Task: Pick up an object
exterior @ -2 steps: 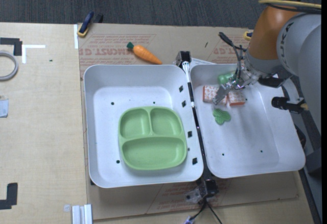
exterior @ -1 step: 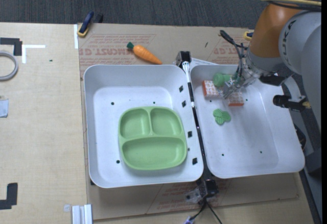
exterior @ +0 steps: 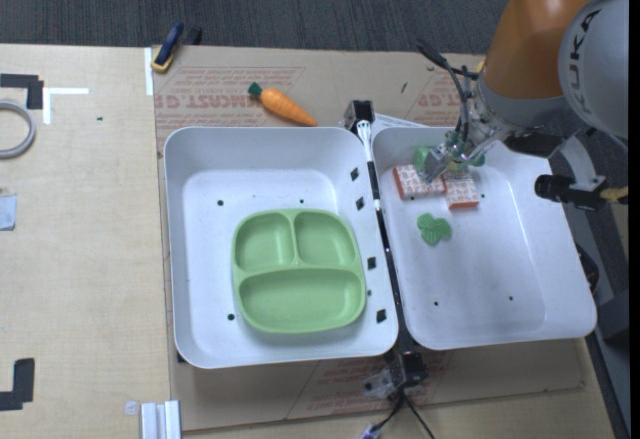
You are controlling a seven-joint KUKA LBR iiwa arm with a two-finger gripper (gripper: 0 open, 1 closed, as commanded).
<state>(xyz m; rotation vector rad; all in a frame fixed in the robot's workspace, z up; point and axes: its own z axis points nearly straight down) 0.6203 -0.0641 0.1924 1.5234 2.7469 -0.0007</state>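
Your gripper (exterior: 443, 159) hangs right over the blocks (exterior: 436, 185) in the right bin (exterior: 500, 317); the green toy (exterior: 433, 229) lies just below them; I cannot tell how the jaws stand

Two shallow white bins sit side by side on the tabletop: the left bin (exterior: 190, 227) fills the centre of the frame, and the right bin (exterior: 520, 287) lies toward the right. One green divided plate (exterior: 298, 272) with three compartments lies in the left bin. The right bin holds two reddish patterned blocks, one (exterior: 413, 181) at upper middle right, the other (exterior: 462, 193) just beside it, and one small green piece (exterior: 433, 229) below them. One toy carrot (exterior: 283, 104) lies above the bins at upper centre.
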